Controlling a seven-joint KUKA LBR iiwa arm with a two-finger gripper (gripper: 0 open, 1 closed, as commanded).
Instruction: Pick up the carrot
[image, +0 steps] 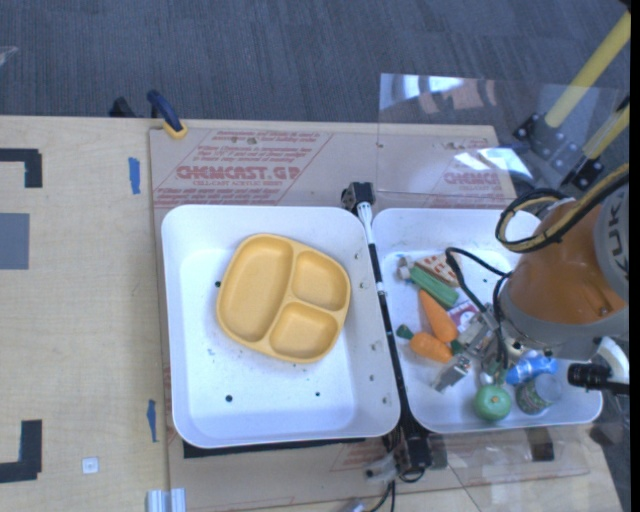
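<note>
Carrots lie in the right bin (580, 410): one carrot (437, 312) slants down the bin's middle and a second carrot (430, 347) lies just below it, left of the gripper (462, 368). The arm (565, 285) with its orange band covers the bin's right part, and what lies under it is hidden. The gripper's metal fingers point down and left, close beside the lower carrot; whether they touch it, or how far apart they stand, I cannot tell. A green apple (492, 402) sits near the front wall, with a blue item (527, 370) partly hidden beside it. A green piece (432, 284) lies above the carrots. The left bin (190, 330) holds a yellow divided plate (283, 297). Both bins rest on a cardboard sheet (240, 165) over a pale wooden bench (70, 300); grey carpet (250, 50) lies beyond
</note>
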